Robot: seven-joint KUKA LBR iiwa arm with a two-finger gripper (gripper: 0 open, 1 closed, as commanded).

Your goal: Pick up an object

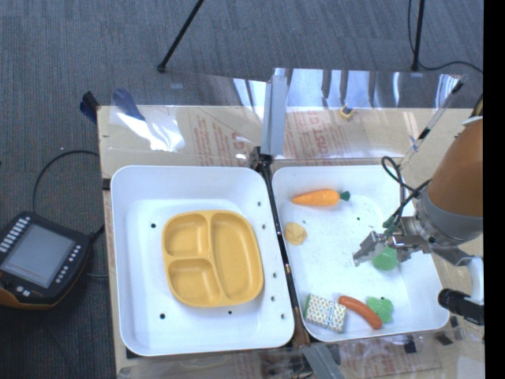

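Reaching in from the right of the frame, pincer [377,253] hovering low in the right bin [359,176], right beside a round green object [386,260] and seeming to touch it. Impossible to tell how wide the pincer is standing or whether gripping anything. Lying in the upper part of that bin, a carrot [317,198]; below it, a small tan piece [295,233]. Sitting along the lower edge, a patterned packet [325,312], a red sausage [360,311] and a green leafy piece [382,308]. Resting in the left bin [134,212], a yellow divided tray [212,257].
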